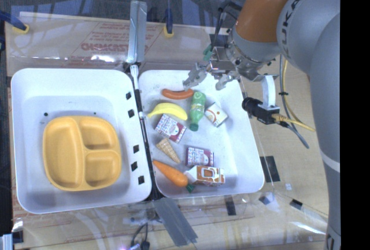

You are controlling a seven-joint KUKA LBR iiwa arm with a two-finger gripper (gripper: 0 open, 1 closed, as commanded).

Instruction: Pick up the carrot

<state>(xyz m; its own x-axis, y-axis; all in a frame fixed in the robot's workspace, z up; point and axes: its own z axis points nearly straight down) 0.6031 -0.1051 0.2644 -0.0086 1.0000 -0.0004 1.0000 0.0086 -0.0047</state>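
The carrot (170,174) is orange with a small green tip. It lies slantwise in the front left corner of the right bin (250,145), touching a small orange-and-white carton (207,175). My gripper (208,79) hangs over the bin's far end, well away from the carrot, above a red sausage (177,93) and a green bottle (197,109). Its fingers (193,77) are spread open and hold nothing.
Around the carrot in the right bin lie a banana (167,110), a wafer cone (169,149), two purple-and-white packets (170,127) (199,156) and a small white carton (215,115). The left bin (23,127) holds a yellow divided tray (82,152).
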